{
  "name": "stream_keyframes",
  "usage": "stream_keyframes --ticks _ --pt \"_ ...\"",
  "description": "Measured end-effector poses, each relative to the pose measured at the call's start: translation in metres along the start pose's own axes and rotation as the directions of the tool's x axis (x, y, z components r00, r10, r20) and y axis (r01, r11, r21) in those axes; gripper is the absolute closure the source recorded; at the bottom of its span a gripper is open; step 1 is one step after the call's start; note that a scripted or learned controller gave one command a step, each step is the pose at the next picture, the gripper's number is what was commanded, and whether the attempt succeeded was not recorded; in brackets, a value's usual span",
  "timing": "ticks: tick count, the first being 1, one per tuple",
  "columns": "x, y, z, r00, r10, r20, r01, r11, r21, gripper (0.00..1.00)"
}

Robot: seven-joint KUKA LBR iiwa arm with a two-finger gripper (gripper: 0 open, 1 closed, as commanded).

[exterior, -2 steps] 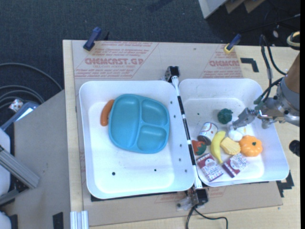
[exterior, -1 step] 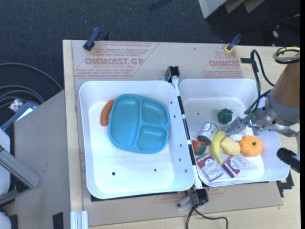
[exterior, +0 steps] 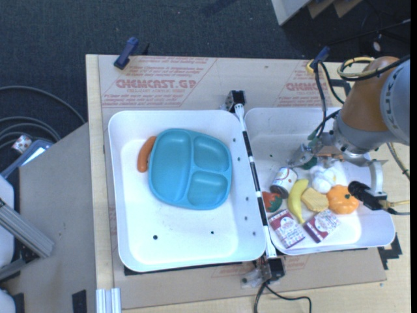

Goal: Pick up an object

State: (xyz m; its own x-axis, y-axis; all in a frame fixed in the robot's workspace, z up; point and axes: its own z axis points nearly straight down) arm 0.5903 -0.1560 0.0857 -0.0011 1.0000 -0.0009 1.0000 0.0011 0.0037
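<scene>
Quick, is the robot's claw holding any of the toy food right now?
Gripper: low over the toys in the right bin, but whether it holds anything cannot be told.

The bench [exterior: 195, 77] (brown, printed board) bears the left bin [exterior: 130, 194] and right bin [exterior: 277, 126].

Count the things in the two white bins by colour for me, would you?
Blue: 1, the divided plate
Orange: 2, a carrot-like piece and a small pumpkin
Yellow: 2, a banana and a tan wedge
White: 1, an egg-like ball
Red and white: 3, a small can and two packets
Total: 9 that I can tell apart; the pile may hide more.
</scene>
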Motion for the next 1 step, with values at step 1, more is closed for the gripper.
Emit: stream_keyframes --ticks 1 --pt "-0.0008 0.0009 -0.0108 1.0 0.001 0.002 -0.001 1.0 -0.003 1.0"
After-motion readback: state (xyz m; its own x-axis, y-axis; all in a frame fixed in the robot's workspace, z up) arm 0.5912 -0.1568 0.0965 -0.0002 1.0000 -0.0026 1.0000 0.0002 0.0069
